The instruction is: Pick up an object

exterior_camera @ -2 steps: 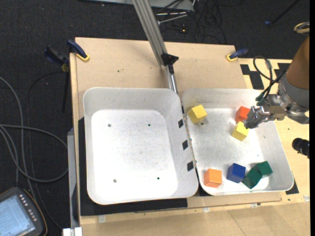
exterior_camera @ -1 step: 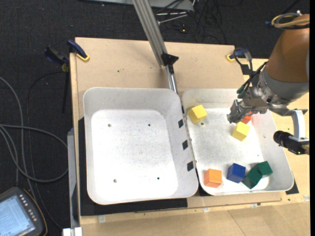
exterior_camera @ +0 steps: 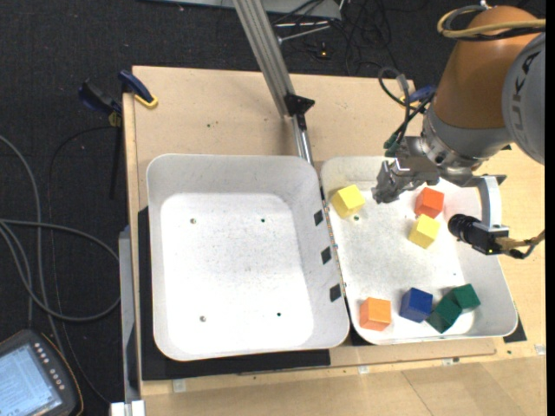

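Two yellow cubes (exterior_camera: 349, 200) (exterior_camera: 424, 231) sit corner-on; claw (exterior_camera: 386, 189) between them.

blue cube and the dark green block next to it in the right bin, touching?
Cannot tell. In the camera view the blue cube and dark green block sit edge to edge with no visible gap, but the slant could hide one.

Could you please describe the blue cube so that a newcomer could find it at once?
Look in the right bin, along its near edge. The blue cube sits there between an orange cube and two green cubes. It is the one blue block.
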